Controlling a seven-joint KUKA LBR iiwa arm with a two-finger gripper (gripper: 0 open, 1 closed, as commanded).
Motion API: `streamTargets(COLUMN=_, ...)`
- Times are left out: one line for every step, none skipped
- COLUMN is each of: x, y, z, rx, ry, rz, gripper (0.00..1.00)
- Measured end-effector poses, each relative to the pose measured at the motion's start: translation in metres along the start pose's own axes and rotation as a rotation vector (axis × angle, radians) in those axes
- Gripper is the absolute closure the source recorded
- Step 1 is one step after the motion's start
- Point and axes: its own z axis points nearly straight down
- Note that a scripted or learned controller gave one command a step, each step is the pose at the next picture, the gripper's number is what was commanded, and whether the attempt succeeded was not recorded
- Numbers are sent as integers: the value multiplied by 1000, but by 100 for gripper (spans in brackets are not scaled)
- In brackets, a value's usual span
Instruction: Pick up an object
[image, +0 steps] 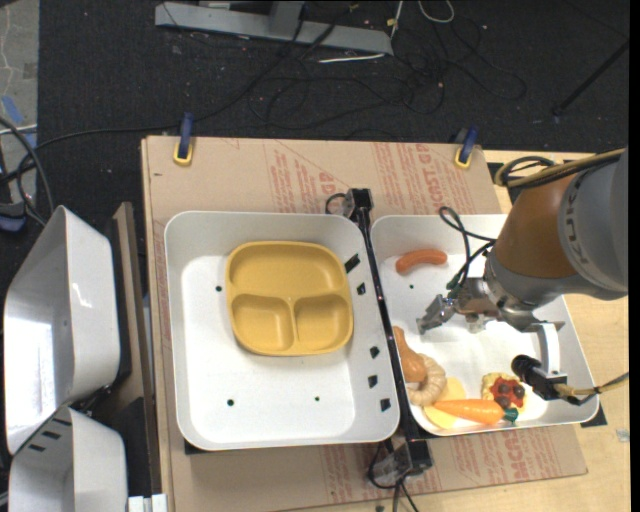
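My gripper (438, 315) hangs over the bare floor in the middle of the right bin (470, 228). An orange-red sausage (421, 260) lies behind it, near the bin's back left. In front of it, by the left wall, sits a tan croissant-like toy (418, 368). An orange carrot (468, 409) lies along the front edge on a pale yellow piece (452, 388). To the carrot's right is a small yellow toy with red and green bits (503, 390). The gripper touches none of these.
The left bin (200, 400) holds a yellow divided plate (290, 297) near its back. A black divider (375, 300) runs between the bins. The grey and orange arm (560, 235) covers the right bin's back right part.
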Motion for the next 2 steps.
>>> streamTargets(x=0, y=1, z=-12, rx=-3, ry=0, rz=2, gripper=100)
streamTargets(x=9, y=0, z=-71, rx=-10, ry=-2, rz=-5, gripper=100)
